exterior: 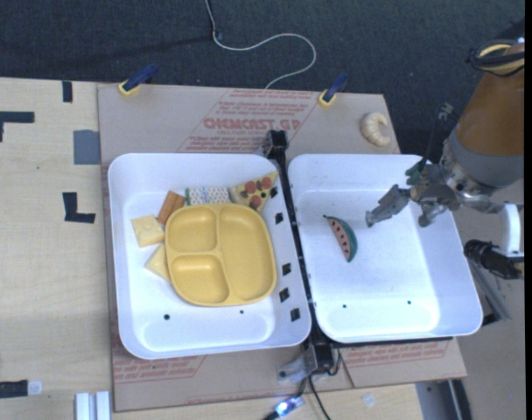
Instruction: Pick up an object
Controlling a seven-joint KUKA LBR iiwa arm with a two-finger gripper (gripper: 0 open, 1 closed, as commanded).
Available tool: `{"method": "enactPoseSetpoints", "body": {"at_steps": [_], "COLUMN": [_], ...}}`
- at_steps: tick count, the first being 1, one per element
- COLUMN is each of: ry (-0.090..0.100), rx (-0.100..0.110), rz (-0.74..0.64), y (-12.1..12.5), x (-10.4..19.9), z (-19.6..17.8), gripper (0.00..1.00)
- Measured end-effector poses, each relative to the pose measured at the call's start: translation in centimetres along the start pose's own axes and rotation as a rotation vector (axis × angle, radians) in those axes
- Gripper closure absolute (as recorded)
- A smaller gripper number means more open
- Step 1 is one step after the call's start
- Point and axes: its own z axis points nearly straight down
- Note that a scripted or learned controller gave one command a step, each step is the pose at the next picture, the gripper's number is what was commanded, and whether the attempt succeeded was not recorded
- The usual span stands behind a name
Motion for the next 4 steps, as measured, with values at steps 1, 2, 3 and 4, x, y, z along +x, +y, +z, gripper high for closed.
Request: {"method": "enactPoseSetpoints", "body": {"at_steps": [1, 2, 3, 4], "ry": [-0.002, -0.002, -0.001, -0.001], "rx": [-0.012, -0.009, -0.007, -0.006], "rz": [-0.003, -0.003, -0.003, -0.003], "y": [0.2, -0.8, -1.5, -1.3], "x": [0.0, 0.1, 0.5, 0.5], "z": [-0.7, 4.6, 9.2, 15.7], "gripper": [0.00, 0.00, 0.00, 0.00]}}
